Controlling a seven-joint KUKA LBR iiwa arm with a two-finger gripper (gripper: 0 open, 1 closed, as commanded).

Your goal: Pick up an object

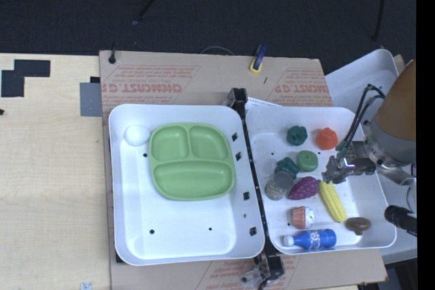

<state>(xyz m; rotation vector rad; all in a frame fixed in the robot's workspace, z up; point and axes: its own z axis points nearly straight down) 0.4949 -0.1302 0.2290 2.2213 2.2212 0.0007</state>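
- While you look down on the bench, you see the arm (397, 112) reaching in from the right, its fingers (338, 172) low over the right bin (370, 241).
- You cannot tell whether those fingers are apart or together; they are small, dark and blurred against the bin floor, and nothing shows clearly between them.
- Just below the fingers lies the yellow corn cob (332, 200), the closest object, lying at a slant with its upper end almost under the tips.
- To their left you find the round green piece (307, 160), and below that the purple grape bunch (304, 187) beside a grey can (278, 185).
- Up from the fingers sit the orange fruit (327, 138) and the dark green vegetable (296, 136), both apart from the tips.
- Near the bin's front edge lie the blue bottle (312, 239) and a brown piece (357, 224).
- Your left bin (129, 227) carries a green divided plate (191, 161) and a white ball (136, 135) in its back corner.
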